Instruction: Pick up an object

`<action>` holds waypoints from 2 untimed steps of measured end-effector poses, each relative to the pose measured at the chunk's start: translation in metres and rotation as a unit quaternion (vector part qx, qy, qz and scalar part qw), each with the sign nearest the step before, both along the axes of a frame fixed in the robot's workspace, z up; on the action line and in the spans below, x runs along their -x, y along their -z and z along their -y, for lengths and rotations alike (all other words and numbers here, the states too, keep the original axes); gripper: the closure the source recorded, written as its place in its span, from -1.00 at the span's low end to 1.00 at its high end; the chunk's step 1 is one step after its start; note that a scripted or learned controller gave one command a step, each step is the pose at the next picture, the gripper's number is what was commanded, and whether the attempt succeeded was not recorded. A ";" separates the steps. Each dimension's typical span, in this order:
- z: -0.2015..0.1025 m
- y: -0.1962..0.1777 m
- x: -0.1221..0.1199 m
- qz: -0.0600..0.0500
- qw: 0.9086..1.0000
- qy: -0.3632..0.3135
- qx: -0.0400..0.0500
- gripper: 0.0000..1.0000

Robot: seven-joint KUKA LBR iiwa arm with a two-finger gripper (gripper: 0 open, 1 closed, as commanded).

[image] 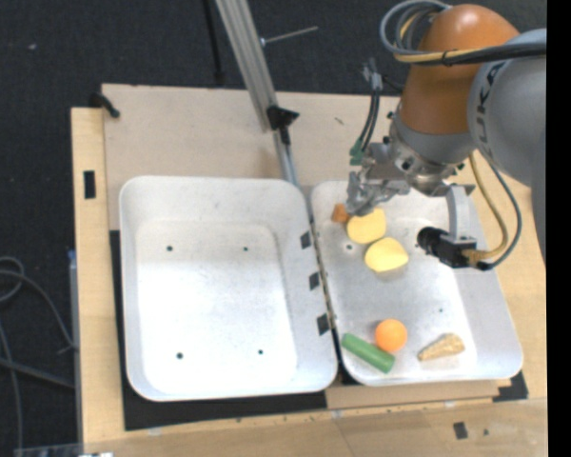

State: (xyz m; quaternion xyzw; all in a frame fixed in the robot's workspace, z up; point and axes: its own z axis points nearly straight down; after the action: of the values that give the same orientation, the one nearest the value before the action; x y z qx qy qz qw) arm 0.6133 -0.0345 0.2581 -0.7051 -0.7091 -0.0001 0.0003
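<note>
The gripper [362, 201] hangs low over the far end of the right bin [485, 336], just above a yellow lemon-like piece [366, 228]; whether it is open or closed cannot be told. A second yellow piece [386, 255] lies beside it, an orange ball [391, 334], green cylinder [366, 352] and tan wedge [442, 347] nearer

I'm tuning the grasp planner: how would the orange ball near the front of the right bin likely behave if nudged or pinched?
The orange ball looks round and smooth, so it would probably roll at a nudge. The green cylinder lies close on one side and might stop it there. Its curved surface could slip out of a pinch that is off centre.
</note>
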 end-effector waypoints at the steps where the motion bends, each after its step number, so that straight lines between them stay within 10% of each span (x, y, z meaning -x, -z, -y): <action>1: -0.055 -0.001 0.001 0.000 1.000 -0.001 0.000 1.00; 2: -0.110 0.020 0.015 -0.001 1.000 -0.001 0.000 1.00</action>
State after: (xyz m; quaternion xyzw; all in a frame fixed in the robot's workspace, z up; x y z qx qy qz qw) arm 0.5986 0.0757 0.2382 -0.7046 -0.7096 0.0003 0.0010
